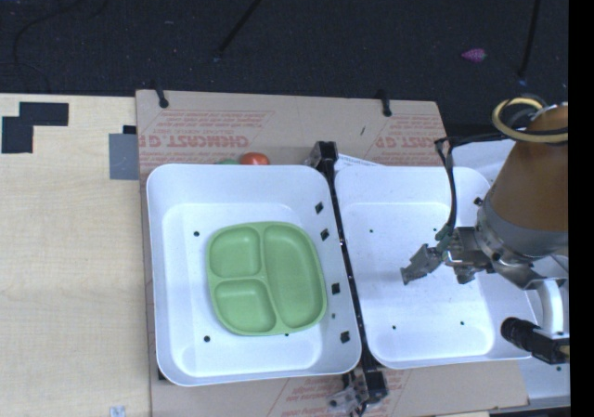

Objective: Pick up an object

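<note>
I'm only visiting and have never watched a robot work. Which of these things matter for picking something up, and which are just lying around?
Part of the job:
- green divided plate, lying in the left bin
- the hand, over the right bin

Just lying about:
- small red-orange thing behind the left bin
- cardboard sheet under both bins

Pale wooden bench (65, 267) under a brown cardboard sheet (278, 123), dark carpeted floor (278, 16) with cables (251, 6) behind.

divided plate (266, 277) in left bin (176, 211), right bin (390, 192) beside it, arm (529, 192) over right bin
</note>
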`<state>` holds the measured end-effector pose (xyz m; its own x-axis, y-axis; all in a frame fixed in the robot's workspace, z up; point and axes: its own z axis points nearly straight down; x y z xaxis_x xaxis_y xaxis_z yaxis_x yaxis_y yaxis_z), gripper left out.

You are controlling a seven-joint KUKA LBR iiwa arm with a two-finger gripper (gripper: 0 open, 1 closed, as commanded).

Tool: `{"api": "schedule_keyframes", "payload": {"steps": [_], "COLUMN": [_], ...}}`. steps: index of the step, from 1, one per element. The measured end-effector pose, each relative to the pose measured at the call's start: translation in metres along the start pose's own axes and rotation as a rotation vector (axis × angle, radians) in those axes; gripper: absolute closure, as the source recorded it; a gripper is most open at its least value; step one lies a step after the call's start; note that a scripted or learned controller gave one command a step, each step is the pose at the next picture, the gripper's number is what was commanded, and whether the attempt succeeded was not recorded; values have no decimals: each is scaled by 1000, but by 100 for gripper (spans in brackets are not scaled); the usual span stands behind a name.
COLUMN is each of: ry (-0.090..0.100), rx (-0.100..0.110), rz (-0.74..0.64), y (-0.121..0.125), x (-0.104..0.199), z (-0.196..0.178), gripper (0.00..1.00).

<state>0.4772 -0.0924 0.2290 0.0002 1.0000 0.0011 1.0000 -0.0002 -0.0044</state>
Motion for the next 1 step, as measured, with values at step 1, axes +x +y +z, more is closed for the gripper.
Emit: {"api": "schedule_keyframes", "payload": {"steps": [1], "ry": [1], "rx": [6], "rz": [0], "y": [-1], "x": [-1], "z": [64], "gripper": [0]}}
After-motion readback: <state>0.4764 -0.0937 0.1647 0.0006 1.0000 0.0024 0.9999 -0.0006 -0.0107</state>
